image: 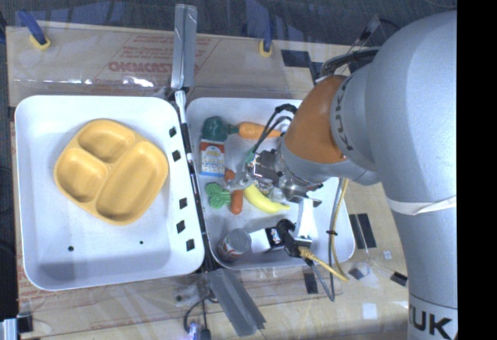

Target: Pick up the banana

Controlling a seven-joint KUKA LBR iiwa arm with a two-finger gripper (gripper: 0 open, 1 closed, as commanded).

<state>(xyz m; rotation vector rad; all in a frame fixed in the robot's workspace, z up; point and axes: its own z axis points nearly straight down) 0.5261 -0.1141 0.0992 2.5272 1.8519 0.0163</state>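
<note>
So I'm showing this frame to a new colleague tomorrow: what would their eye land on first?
Probably the big grey arm with its orange band, reaching in from the right over the right bin. Next, the yellow divided plate lying alone in the left bin. Then the yellow banana among small toy foods and a can, just below the wrist.

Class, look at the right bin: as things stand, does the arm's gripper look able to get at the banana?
Probably yes. The gripper sits right over the banana, whose upper end is hidden under the wrist. A green toy vegetable and a small orange piece crowd its left side, but nothing lies on top of it.
</note>
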